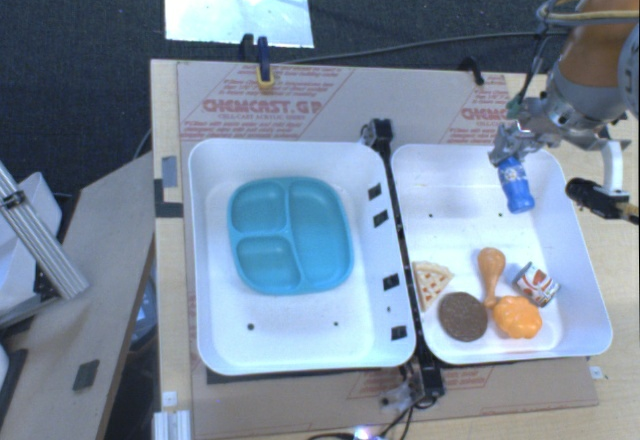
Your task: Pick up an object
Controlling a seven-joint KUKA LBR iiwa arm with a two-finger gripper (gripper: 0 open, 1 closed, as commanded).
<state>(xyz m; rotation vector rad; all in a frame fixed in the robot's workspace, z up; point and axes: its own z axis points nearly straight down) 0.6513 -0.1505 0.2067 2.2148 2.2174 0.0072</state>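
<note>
My gripper [510,150] hangs over the far part of the right bin [450,190]. It is shut on the top of a small blue bottle [516,186] with a pale label, which slants down from the fingers above the bin floor. Near the front of that bin lie a pizza slice [432,281], a round brown patty [463,316], an orange drumstick [490,271], an orange lump [518,318] and a small red and white carton [536,283].
The left bin [215,328] holds a blue divided plate [290,233]. A black hinge strip [392,228] runs between the bins. A metal rail [40,243] juts in at the left, and cables cross the far bench.
</note>
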